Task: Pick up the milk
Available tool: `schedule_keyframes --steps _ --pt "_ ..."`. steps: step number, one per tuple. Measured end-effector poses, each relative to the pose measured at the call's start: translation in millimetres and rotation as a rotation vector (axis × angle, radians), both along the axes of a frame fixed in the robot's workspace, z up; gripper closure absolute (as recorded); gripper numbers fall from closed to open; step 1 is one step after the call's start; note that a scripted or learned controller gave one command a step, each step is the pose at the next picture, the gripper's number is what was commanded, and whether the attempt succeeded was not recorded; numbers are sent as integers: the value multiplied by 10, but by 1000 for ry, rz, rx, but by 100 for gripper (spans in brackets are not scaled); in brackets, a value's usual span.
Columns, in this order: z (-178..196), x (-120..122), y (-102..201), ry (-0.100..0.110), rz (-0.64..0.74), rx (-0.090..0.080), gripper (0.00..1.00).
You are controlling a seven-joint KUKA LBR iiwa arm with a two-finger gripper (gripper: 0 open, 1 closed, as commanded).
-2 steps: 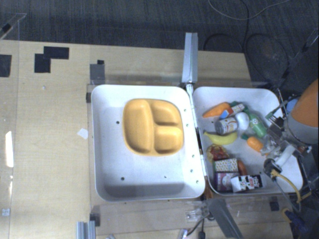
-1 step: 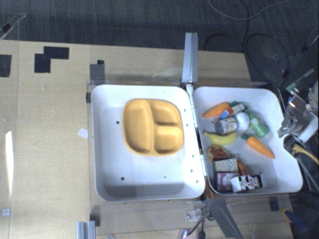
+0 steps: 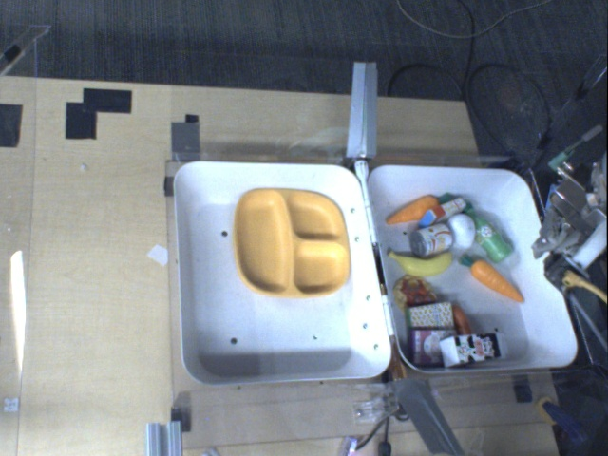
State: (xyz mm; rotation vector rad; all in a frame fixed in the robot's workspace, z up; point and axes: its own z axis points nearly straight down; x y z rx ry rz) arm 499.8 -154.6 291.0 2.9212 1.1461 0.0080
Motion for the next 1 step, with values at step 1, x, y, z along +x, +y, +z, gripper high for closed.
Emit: schedule_keyframes --steps 1 --pt "105 15 9 -1 10 -1 100"
